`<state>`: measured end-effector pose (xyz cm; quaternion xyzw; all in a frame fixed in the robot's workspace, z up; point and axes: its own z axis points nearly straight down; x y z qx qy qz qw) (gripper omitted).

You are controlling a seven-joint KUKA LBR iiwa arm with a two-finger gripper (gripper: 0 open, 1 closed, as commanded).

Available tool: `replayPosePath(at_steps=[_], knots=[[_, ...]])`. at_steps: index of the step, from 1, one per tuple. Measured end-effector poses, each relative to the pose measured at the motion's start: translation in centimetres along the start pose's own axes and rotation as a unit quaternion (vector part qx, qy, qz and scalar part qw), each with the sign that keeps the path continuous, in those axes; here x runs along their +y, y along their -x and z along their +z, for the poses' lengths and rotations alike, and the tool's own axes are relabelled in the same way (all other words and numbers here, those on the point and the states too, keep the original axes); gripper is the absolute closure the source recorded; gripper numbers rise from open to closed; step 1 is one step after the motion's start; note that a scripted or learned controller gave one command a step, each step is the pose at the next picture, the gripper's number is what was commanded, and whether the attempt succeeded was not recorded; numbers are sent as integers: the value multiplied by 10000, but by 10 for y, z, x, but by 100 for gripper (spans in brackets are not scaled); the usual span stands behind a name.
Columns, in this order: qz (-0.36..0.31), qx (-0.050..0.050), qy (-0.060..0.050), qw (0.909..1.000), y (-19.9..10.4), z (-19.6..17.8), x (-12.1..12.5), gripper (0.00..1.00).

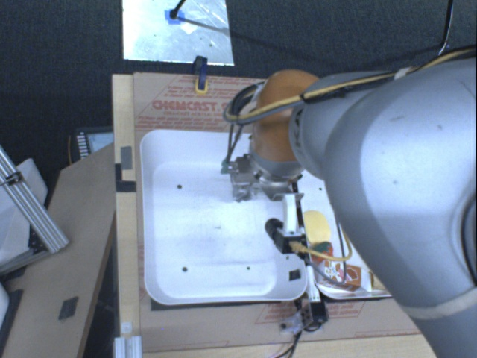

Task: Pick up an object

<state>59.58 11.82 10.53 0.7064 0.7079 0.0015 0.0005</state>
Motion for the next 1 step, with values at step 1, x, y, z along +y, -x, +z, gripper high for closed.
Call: replayPosePath(at_steps=[1], knots=[[3,2,6,10000,0,-10,1,100]])
